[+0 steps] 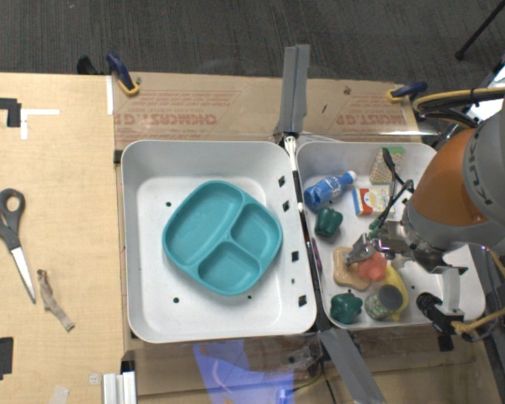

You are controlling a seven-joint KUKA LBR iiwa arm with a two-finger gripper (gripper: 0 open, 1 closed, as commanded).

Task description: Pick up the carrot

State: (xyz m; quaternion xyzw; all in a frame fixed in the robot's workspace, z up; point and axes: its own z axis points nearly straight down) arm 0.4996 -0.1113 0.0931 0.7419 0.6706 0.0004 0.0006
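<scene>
hovering low in the right-hand bin (pixel 480 305), the gripper (pixel 369 249) sits at the lower right of the frame, directly over a crowded cluster of toy food.

**risk of wrong pick.** the orange-red piece taken to be the carrot (pixel 372 268) lies just below the gripper, resting on a tan bread slice (pixel 350 269) and touching a yellow banana-shaped piece (pixel 396 286). a descent slightly off centre would probably catch the bread edge or the banana instead, or clamp two items together.

**risk of displacement.** the carrot looks rounded and sits on top of another item, so a one-sided contact is likely to roll it away rather than seat it.

**risk of collision.** the dark green pieces (pixel 346 306) (pixel 328 221) and the blue bottle (pixel 328 188) lie near the cluster; a wide approach could nudge them.

**end effector state.** the metal parts of the gripper appear close above the carrot, possibly touching it, but the view does not resolve whether it is spread or closed, and nothing is clearly seen held. treat the carrot as not yet picked.

**other bin.** the left bin (pixel 143 225) holds a teal divided plate (pixel 223 237), well apart from the work area.
</scene>
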